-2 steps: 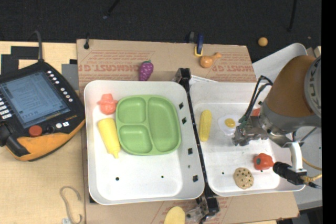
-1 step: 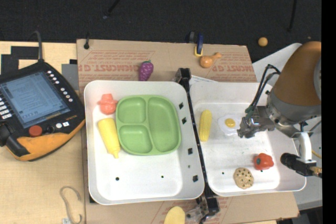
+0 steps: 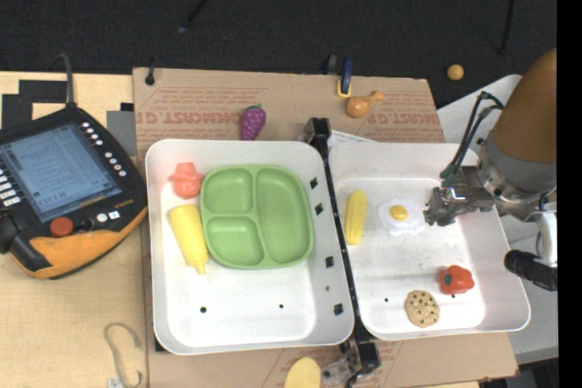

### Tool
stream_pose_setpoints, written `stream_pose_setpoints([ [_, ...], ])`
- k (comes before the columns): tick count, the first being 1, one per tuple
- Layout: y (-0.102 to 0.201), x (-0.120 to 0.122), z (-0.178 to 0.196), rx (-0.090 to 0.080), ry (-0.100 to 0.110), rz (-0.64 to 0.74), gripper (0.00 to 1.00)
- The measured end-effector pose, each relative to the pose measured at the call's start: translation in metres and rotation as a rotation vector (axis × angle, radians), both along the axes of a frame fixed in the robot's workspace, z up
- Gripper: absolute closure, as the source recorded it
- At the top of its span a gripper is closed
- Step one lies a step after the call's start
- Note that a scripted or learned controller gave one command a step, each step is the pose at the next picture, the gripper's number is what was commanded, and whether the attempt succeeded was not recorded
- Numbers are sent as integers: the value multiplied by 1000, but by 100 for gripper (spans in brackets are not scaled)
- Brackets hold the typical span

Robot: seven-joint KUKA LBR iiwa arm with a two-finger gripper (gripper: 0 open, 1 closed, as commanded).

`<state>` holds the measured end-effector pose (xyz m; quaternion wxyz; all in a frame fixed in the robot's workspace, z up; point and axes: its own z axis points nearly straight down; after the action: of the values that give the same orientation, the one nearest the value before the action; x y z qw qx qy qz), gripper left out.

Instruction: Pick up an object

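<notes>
My gripper (image 3: 439, 208) hangs over the right bin (image 3: 482, 315), near its right side, a little right of a toy fried egg (image 3: 398, 214). Nothing shows between its dark fingers. A yellow corn cob (image 3: 355, 216) lies at the bin's left side. A red pepper (image 3: 456, 279) and a cookie (image 3: 422, 308) rest near the bin's front right. In the left bin (image 3: 236, 327) sit a green divided plate (image 3: 255, 216), a yellow bottle-shaped toy (image 3: 189, 235) and a pink toy (image 3: 185, 180).
A purple grape bunch (image 3: 252, 121) and an orange pear (image 3: 361, 104) lie on the cardboard behind the bins. A teach pendant (image 3: 59, 186) sits on the bench at the left. A yellow toy (image 3: 303, 373) lies at the front edge, below the bins.
</notes>
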<state>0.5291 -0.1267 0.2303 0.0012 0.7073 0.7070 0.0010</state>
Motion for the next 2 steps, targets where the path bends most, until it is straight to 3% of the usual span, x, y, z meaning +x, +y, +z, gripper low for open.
stream_pose_setpoints([
  [2, 46, 95, -13, 1, 2, 2, 100],
])
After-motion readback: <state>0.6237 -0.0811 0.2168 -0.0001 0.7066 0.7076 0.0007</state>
